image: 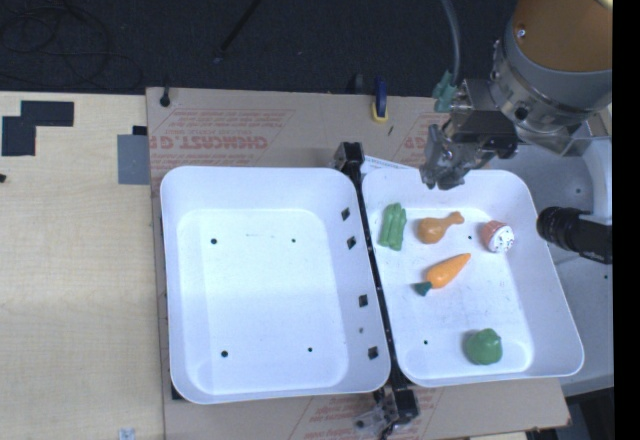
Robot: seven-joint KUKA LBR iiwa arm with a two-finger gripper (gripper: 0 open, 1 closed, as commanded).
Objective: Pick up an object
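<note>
The right bin (545, 313) holds several toy foods: a green ridged piece (392, 226), an orange-brown drumstick (438, 226), an orange carrot (446, 271), a red-and-white piece (497, 237) and a green pepper (483, 346). My gripper (442, 174) hangs over the bin's back edge, above and just behind the drumstick. Nothing shows between its dark fingers.
The left bin (190, 278) lies beside the right one, with a black clip strip (362, 258) between them. A black cylinder (572, 229) juts in at the right bin's right edge. Cardboard (260, 133) underlies both bins.
</note>
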